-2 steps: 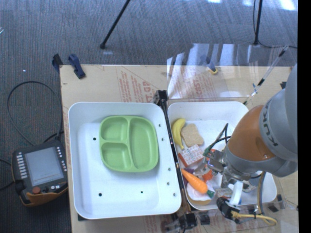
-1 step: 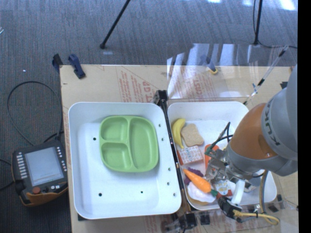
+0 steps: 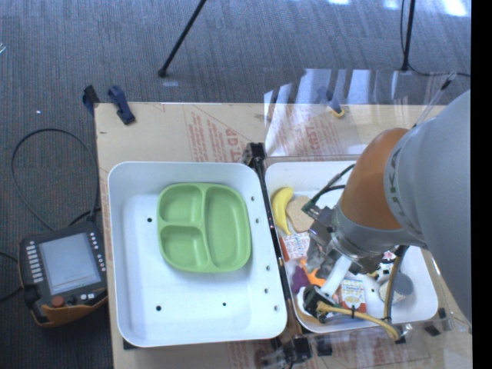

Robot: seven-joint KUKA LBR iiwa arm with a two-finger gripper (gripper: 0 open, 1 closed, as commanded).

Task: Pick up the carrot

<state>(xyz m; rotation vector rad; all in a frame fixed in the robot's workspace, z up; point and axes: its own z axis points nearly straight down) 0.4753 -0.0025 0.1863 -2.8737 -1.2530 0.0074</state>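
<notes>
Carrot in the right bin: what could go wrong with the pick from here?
1. The carrot shows as a small orange bit among packets and other crowded items, so the gripper may close on the wrong thing or take a neighbour with it.
2. The arm covers much of the right bin, so the grasp is hard to check from above.
3. The banana lies close by and may get pushed.

1. The divided tray [image 3: 204,227] is set inside the left bin [image 3: 131,283].
2. The right bin [image 3: 307,169] is placed just right of the left bin.
3. The banana [image 3: 280,208] is laid in the right bin, right of the tray.
4. The pendant [image 3: 65,267] is found left of the left bin, on the floor.
</notes>
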